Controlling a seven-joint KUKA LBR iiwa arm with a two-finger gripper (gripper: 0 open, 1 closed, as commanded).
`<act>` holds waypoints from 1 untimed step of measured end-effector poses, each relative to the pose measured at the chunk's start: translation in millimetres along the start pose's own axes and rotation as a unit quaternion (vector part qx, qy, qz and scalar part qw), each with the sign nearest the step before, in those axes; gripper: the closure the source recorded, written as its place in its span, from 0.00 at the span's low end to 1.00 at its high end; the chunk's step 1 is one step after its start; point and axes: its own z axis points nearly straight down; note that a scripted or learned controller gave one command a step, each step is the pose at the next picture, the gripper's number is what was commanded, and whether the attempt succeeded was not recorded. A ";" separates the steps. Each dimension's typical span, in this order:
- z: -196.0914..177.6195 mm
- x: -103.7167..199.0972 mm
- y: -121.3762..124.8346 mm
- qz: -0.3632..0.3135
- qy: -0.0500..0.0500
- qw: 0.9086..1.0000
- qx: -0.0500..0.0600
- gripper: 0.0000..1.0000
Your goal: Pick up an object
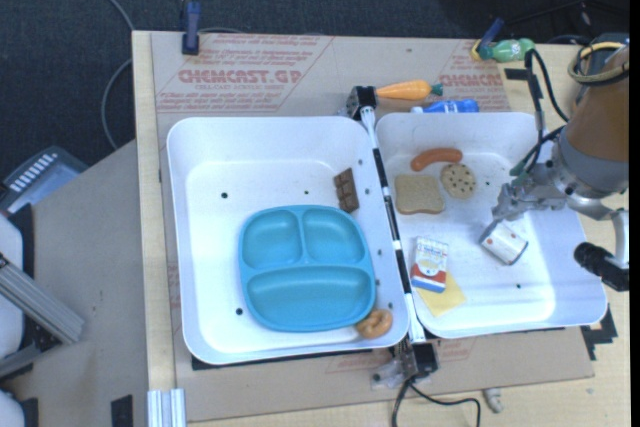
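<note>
1. Nearest the camera: one small golden-brown pastry piece (375, 322), at the left bin's 5 o'clock corner, touching the rim of the blue tray.
2. Bins: two shallow white plastic bins, left bin (200, 175) and right bin (560, 300), side by side.
3. Left bin count: one blue three-compartment plastic tray (305, 267) at centre; one dark brown chocolate-like block (346, 189) at 2 o'clock, near the dividing wall.
4. Right bin count: one reddish sausage (437, 157) at 11 o'clock; one tan bread slice (418, 194) just below it; one round speckled cookie (459, 179) beside the bread; one small red-white-blue printed carton (431, 265) lying on a yellow flat slice (447, 293), at 7 o'clock.
5. Task object: one small white box-like block (503, 242), tilted, at 3 o'clock of bin centre.
6. Gripper (510, 207) sits directly above that block, fingertips near its upper edge; finger spread cannot be resolved.
</note>
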 end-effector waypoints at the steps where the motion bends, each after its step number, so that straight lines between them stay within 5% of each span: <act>1: 0.3 0.3 -0.1 0.000 0.000 1.000 0.000 0.00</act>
